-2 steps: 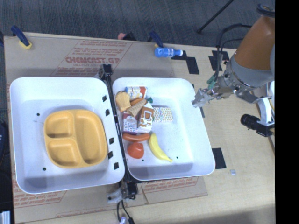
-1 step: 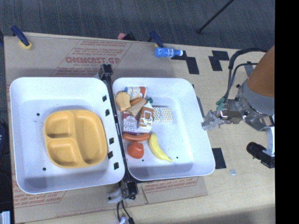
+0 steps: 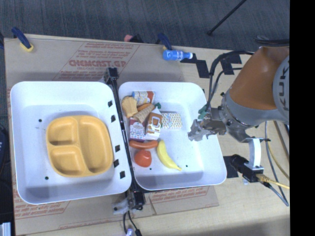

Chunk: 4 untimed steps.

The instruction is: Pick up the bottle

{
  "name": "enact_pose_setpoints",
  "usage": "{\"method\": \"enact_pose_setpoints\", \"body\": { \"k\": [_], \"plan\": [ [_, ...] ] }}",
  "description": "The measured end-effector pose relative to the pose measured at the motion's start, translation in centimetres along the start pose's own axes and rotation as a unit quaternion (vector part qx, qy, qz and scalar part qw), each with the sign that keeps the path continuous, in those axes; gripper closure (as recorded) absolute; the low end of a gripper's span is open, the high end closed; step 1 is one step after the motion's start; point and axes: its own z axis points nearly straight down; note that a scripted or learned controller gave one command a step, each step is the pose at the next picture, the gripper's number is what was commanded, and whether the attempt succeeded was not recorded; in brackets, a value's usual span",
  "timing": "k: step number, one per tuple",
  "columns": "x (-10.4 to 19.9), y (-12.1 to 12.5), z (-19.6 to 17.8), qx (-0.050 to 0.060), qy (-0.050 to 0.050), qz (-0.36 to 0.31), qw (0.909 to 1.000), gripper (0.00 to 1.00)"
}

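Note:
A small bottle-like item (image 3: 142,97) with a white and orange label lies on its side at the far end of the right bin (image 3: 211,168), among other toy foods. My gripper (image 3: 198,130) hangs over the right side of that bin, above bare floor. It is well to the right of the food pile and nearer the camera than the bottle. Nothing shows between its fingers. The grey and orange arm (image 3: 256,90) reaches in from the right.
The right bin also holds a banana (image 3: 167,156), a tomato (image 3: 142,158), a sausage (image 3: 143,143), cartons (image 3: 145,127), bread (image 3: 130,105) and a cracker (image 3: 171,120). A yellow divided plate (image 3: 78,145) lies in the left bin (image 3: 24,97). A light blue bottle-shaped object (image 3: 173,55) lies on the bench beyond the bins.

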Motion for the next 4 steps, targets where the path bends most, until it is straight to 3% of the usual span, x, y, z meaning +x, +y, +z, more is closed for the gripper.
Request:
{"method": "enact_pose_setpoints", "body": {
  "k": [1, 2, 3, 4],
  "plan": [
    [-2.4, 0.2, 4.8, 0.000, 0.000, 0.005, 1.0000, 1.00],
    [-0.6, 0.1, 4.5, -0.001, 0.000, 0.092, 0.9957, 1.00],
    [-3.6, 0.3, 1.6, -0.001, 0.000, -0.056, 0.9984, 1.00],
    [7.0, -0.6, 1.2, 0.000, 0.001, 0.059, 0.9983, 1.00]
  ]
}}
